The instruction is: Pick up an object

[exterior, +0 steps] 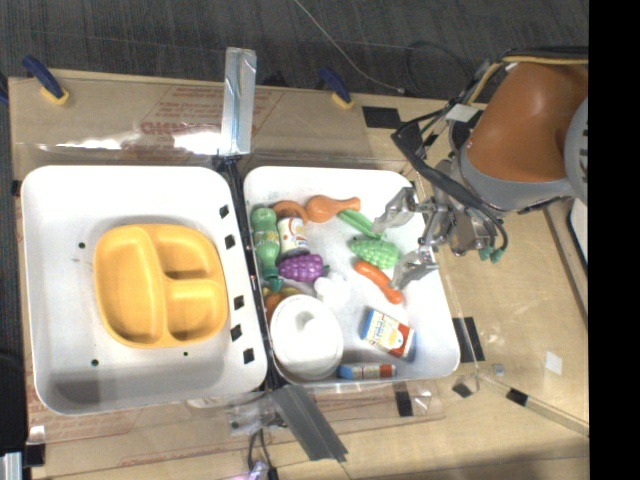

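Gripper (pixel 408 236) hangs with jaws wide, nothing held. Between and just below them lies the carrot (pixel 378 253): likely light, stiff, smooth plastic, prone to roll. Best pinch across its thick middle.

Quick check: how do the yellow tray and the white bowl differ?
The yellow tray lies alone in the left bin and has compartments; the white bowl sits in the crowded right bin, round and undivided. The tray is wider. Both are far from the pincer.
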Robot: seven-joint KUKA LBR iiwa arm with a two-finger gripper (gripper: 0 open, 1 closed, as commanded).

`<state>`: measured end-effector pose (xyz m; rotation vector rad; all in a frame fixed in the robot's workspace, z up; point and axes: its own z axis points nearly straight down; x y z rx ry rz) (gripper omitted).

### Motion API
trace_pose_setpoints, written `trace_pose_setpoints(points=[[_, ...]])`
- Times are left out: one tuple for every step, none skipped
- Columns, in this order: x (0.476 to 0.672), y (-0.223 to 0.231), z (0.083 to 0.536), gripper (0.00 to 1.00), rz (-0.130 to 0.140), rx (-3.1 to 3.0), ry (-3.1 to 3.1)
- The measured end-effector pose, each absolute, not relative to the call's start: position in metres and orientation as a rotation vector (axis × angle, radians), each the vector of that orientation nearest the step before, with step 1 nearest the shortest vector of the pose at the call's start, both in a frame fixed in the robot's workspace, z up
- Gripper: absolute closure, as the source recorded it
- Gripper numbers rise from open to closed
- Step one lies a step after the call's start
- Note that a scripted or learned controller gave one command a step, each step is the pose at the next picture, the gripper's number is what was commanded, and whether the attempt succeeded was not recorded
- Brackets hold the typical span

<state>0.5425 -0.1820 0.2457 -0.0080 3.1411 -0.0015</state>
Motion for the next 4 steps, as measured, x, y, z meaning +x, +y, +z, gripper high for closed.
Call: trace_pose_setpoints(points=[[0.545, -0.189, 0.095, 0.00, 0.003, -0.246, 3.135], [0.589, -0.208, 0.094, 0.00, -0.002, -0.422, 3.109], [0.579, -0.207, 0.092, 0.00, 0.002, -0.377, 3.119], [0.569, -0.208, 0.092, 0.00, 0.002, -0.391, 3.118]])
